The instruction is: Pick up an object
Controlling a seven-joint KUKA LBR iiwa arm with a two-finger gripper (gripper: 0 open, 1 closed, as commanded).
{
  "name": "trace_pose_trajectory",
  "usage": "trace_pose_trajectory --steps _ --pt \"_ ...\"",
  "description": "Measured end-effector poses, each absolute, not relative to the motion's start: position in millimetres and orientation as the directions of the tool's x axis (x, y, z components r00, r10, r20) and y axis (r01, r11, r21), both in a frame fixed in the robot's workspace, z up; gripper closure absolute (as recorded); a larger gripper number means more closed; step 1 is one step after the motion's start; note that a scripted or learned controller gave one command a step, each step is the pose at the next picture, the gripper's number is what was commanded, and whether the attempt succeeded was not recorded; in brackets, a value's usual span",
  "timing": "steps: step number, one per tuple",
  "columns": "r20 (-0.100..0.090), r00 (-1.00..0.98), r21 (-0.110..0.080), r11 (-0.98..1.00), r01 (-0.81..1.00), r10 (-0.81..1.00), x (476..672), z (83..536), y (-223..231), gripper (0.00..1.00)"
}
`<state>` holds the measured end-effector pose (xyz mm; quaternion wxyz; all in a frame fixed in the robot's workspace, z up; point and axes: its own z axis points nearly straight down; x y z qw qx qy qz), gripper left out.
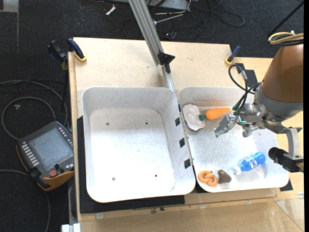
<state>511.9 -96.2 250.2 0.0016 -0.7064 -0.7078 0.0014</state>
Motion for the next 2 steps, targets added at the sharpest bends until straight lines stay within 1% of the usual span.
trace_pose_trajectory --steps 1,2 --pt "0.000 0.000 0.000 0.000 1.000 1.000 512.6 252.1 -96.4 0.00" --pt "0.000 0.002 -0.005 -0.002 1.000 1.000 508.9 206.3 -102.3 0.00"
